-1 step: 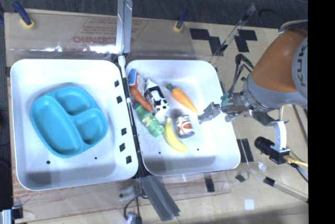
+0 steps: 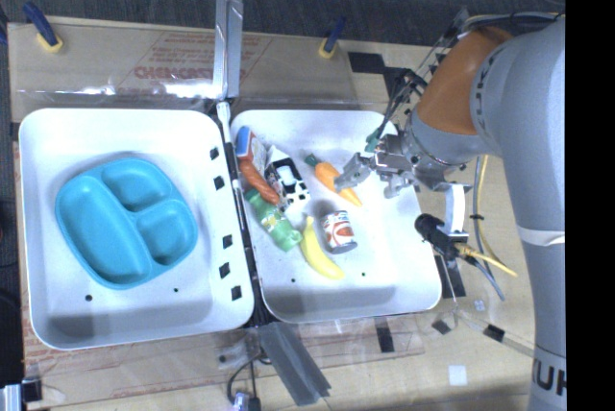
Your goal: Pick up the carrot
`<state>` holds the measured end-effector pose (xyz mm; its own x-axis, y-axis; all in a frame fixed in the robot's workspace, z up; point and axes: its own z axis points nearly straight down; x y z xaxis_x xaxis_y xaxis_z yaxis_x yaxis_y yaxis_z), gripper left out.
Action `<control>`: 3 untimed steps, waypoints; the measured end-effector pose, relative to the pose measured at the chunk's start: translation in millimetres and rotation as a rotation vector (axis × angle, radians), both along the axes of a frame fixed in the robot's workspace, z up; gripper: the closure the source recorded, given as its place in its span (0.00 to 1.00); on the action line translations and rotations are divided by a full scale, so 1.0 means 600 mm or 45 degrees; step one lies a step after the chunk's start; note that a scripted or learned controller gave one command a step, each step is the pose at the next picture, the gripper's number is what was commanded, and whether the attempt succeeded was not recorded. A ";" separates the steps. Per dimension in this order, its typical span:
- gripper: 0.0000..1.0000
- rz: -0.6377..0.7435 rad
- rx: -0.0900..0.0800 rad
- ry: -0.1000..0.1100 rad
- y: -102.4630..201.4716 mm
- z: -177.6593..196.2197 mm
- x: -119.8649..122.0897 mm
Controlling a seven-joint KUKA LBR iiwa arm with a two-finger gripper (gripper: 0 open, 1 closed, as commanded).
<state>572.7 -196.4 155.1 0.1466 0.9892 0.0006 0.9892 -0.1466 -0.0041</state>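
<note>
Two white bins sit side by side. The left bin (image 2: 38,207) holds one blue tray (image 2: 125,219). The right bin (image 2: 404,289) holds one carrot (image 2: 334,181), one banana (image 2: 319,253), one can (image 2: 338,231) and one green bottle (image 2: 274,225). The gripper (image 2: 370,171) is just right of the carrot; finger state cannot be determined.

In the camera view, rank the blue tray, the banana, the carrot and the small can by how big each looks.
1. blue tray, by far the largest, in the left bin.
2. banana.
3 and 4. small can and carrot look close in size; the gripper hangs right beside the carrot, so I would not rank them.
</note>
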 end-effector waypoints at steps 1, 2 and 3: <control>0.00 0.110 0.000 -0.002 0.021 -0.106 0.061; 1.00 0.118 0.000 -0.001 0.023 -0.089 0.062; 1.00 0.254 0.001 0.001 0.131 -0.098 0.079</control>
<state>619.8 -118.0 96.1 -0.0520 0.9986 0.0013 0.9986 0.0520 -0.0047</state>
